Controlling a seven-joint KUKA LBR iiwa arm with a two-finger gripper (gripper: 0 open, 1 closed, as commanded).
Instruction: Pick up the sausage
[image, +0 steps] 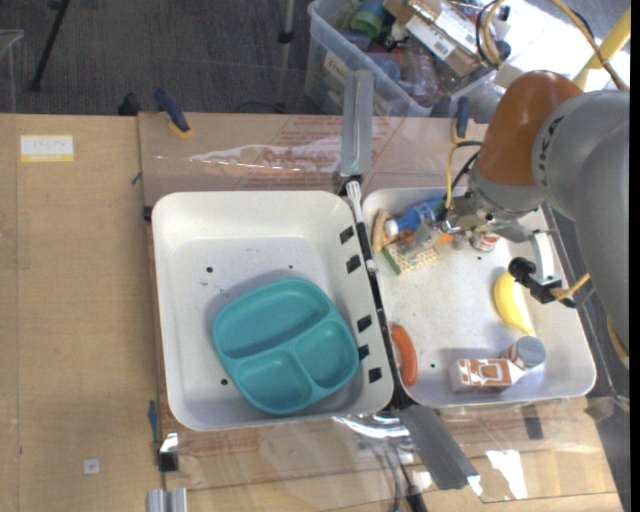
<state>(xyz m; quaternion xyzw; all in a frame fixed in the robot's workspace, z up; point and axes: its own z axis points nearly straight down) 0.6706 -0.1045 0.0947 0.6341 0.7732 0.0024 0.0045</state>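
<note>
**Two bins, arm at the far end of the right bin**

Nearest the camera, along the near wall of the right bin, stands a small brown-and-white carton, with a grey-capped container just beside it on the right. Left of the carton, the sausage lies lengthwise against the bin's left wall, close to the divider between the two bins (orange-red, slightly curved, touching no other object). A banana lies near the right wall, apart from the sausage and a little farther from the camera than the carton.

At the far end of the same bin sits a cluster of small items: a blue packet and a tan perforated piece, among others too cluttered to name. The gripper is lowered at the right edge of this cluster, well apart from the sausage; its fingers are masked by the wrist and the clutter, so whether they are spread or closed cannot be told. The grey arm, with its orange band, enters from the right.

The left bin holds a teal sectioned plate with three compartments, resting toward the near side.
</note>
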